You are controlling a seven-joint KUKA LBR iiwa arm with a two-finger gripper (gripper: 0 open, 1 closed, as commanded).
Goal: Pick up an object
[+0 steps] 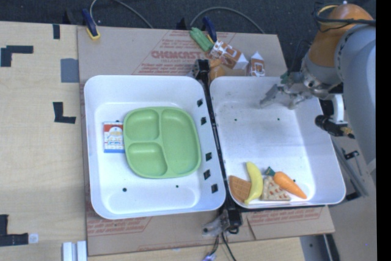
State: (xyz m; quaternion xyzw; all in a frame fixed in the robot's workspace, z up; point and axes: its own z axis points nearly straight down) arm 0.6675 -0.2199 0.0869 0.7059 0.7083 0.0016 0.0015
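In the right bin (269, 131), several toy foods lie at the front edge: a yellow banana (254, 180), an orange carrot (288, 184), a brown cookie-like piece (239, 187) and a tan cracker (274, 194). My gripper (280, 95) hangs over the back right part of this bin, far from those foods. Its fingers (269, 98) are spread apart with nothing between them. In the left bin (146, 192) lies a green divided plate (162, 141) with a small printed card box (113, 136) at its left edge.
Behind the bins, small packets (229, 58) and a green clip (201, 38) rest on the cardboard sheet. Cables run over the dark floor at the back. The arm's grey body with its orange band (333, 40) stands at the right.
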